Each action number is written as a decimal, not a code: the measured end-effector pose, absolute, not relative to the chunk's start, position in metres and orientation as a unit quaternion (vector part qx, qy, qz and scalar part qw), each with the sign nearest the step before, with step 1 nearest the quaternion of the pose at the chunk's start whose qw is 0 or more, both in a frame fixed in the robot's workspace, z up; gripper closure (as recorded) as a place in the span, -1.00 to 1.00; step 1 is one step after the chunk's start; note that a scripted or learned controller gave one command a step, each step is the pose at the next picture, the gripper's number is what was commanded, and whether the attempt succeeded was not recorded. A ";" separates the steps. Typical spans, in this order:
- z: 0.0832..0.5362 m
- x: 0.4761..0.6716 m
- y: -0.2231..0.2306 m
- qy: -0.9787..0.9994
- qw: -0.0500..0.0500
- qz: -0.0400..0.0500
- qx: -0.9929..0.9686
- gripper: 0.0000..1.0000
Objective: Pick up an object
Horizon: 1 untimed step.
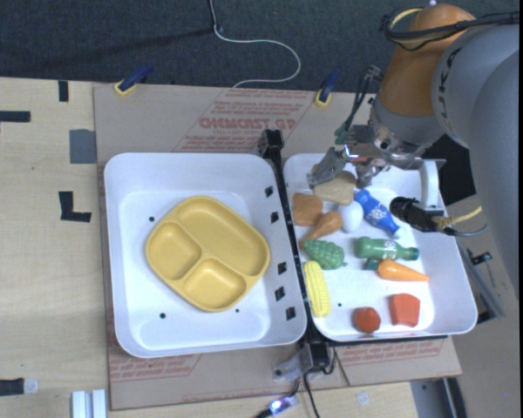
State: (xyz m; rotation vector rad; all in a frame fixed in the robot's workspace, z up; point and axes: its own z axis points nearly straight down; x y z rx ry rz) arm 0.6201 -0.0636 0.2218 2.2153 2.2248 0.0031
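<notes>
Camera view, fixed overhead at a slant. Tool (342, 171) sits low over the far left corner of the right bin (458, 307), fingers spread to either side of a pale tan, lumpy, bread-like piece (336, 190); whether they touch it I cannot tell. That piece lies at the top of the toy-food cluster. Just below it: two orange-tan pieces (316, 216), a blue bottle (376, 212) with white label, a green bumpy vegetable (323, 252), a green bottle (385, 250) lying flat, a carrot (402, 272), a yellow corn cob (316, 287) along the left wall, a red tomato (366, 320) and a red block (404, 310) near the front edge.

Left bin (126, 233) holds a yellow three-compartment tray (207, 252), set at a tilt to the walls.

Surface (35, 259): light wood with black tape marks; brown cardboard (218, 124) under both bins, clamped at the far corners. Dark blue carpet (87, 20) beyond, with a white cable (257, 50) looping across it.
</notes>
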 end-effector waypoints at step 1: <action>0.219 0.643 -0.033 0.708 0.000 0.000 0.706 1.00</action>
